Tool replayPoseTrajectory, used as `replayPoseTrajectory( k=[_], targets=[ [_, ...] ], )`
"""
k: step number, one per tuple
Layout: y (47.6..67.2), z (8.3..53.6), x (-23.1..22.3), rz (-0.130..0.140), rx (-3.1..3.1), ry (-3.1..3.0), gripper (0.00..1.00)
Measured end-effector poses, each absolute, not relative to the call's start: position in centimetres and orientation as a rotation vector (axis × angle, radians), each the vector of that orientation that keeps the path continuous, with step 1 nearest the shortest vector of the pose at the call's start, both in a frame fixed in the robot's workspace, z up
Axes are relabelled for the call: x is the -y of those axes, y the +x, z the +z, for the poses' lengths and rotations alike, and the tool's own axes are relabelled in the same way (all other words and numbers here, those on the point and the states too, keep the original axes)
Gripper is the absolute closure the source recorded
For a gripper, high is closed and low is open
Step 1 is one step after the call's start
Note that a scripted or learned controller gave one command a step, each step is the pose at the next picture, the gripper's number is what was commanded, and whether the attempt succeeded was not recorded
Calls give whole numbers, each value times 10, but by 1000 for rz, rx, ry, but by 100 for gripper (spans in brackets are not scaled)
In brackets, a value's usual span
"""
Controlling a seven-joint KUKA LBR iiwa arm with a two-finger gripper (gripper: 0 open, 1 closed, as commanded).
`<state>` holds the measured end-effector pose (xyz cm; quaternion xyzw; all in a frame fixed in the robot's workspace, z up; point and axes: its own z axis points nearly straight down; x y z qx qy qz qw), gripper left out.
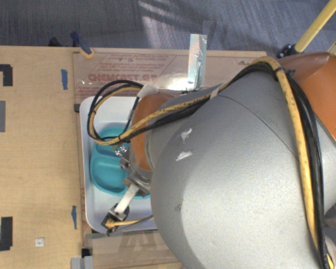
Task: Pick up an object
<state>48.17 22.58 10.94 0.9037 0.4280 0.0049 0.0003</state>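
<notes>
Arm (241, 178) over teal object (103, 171) (white bin (98, 207))

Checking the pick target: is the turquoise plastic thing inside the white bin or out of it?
Inside. The turquoise plastic thing lies within the rim of the shallow white bin, partly covered by the grey arm.

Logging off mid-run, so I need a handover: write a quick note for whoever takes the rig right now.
Gripper: low inside the white bin, at the teal object, largely hidden under the grey arm; no hold can be confirmed.
Things: the teal object lies in the bin near its left wall as the camera sees it.
Done: the reach into the bin.
Left: confirm a grasp, then lift the object clear.
</notes>
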Motion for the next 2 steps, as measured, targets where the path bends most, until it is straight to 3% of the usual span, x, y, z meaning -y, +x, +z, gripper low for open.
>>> replayPoseTrajectory(
  k=[1, 2],
  targets=[
    [485, 211, -226, 4, -1043, 2966, 100],
    [484, 101, -226, 23, -386, 3121, 100]
  ],
)
